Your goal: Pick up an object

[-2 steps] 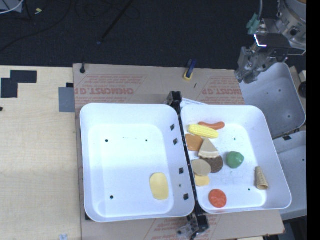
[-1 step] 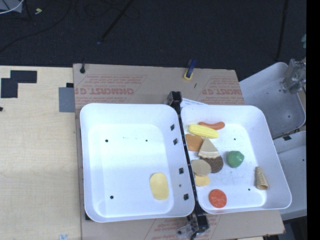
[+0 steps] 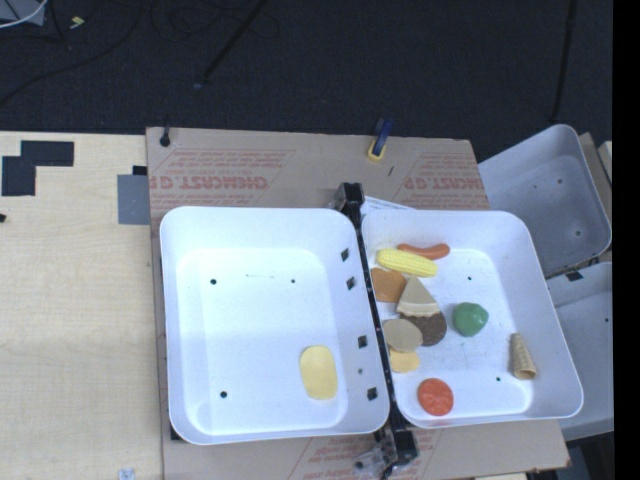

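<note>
No grasp had begun and the hand's state could not be told; the pale yellow oval piece (image 3: pixel 319 372) lay alone near the left white bin's (image 3: pixel 190 258) front edge, the easiest target, needing a clean descent.

A light wooden bench (image 3: pixel 70 308) is overlaid by a cardboard sheet (image 3: pixel 300 173); dark carpeted floor (image 3: pixel 300 48) is seen beyond its far edge.

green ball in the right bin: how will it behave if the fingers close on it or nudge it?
The green ball looks round and smooth, so it will probably roll if nudged and may squirt out of a loose pinch. It sits apart from the food pile, so side access looks easy. Likely light, plastic toy by its sheen.
</note>
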Available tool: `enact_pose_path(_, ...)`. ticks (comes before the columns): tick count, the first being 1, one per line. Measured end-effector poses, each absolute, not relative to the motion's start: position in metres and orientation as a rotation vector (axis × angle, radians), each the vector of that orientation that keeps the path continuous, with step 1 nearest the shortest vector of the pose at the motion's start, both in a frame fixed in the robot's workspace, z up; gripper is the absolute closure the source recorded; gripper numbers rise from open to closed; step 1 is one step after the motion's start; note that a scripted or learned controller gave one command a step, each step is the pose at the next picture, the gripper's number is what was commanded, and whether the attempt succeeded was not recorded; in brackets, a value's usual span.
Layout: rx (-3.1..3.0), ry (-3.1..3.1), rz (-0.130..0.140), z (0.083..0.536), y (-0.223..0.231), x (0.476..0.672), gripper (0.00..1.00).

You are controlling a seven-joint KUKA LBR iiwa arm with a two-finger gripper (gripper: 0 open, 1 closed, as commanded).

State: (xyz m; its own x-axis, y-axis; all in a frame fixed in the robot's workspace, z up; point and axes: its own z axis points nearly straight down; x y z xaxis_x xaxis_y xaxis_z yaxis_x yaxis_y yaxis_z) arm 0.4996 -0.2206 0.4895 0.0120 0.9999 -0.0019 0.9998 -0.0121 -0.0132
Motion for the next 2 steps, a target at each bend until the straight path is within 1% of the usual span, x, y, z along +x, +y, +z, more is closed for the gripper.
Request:
enact_pose_path(1, -2.215, -2.225, 0.004, 0.537, -0.164, 0.522, 1.0)
enact_pose_path(2, -2.207, -2.203, 0.021, 0.322, -0.16, 0.473, 1.0)
